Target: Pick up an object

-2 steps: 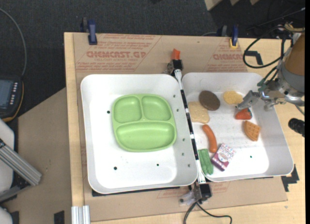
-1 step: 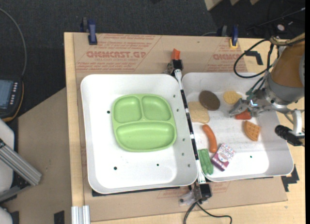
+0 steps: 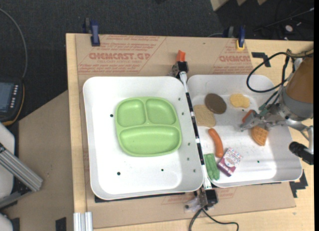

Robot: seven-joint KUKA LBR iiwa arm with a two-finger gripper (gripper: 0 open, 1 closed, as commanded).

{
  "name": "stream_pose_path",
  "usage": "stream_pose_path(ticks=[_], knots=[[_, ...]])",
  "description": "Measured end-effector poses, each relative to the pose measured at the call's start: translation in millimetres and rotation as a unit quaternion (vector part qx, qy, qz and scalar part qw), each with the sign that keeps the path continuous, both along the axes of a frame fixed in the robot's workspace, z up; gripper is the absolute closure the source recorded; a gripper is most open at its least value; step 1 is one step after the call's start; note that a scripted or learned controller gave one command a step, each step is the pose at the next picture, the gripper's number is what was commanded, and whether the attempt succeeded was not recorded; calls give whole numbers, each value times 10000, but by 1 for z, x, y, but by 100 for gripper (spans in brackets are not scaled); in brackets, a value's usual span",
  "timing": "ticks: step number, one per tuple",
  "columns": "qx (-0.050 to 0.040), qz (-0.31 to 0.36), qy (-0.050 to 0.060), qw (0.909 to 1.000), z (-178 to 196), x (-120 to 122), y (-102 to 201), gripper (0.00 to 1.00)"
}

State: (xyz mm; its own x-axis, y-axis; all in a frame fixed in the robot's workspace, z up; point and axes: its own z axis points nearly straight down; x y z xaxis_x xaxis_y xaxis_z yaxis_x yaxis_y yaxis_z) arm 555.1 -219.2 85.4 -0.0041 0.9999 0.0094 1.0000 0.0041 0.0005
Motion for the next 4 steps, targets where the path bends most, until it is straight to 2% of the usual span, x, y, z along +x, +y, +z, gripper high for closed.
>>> stream_pose_path(ticks=[1, 2, 3, 4], knots=[[-6, 2, 3, 10000, 0, -28, 0, 0], [-51, -15, -9, 10000, 10, -28, -4, 100], [-46, 24, -22, 10000, -1, 30, 72, 100], [-33, 39, -65, 10000, 107, 45, 169, 100]])
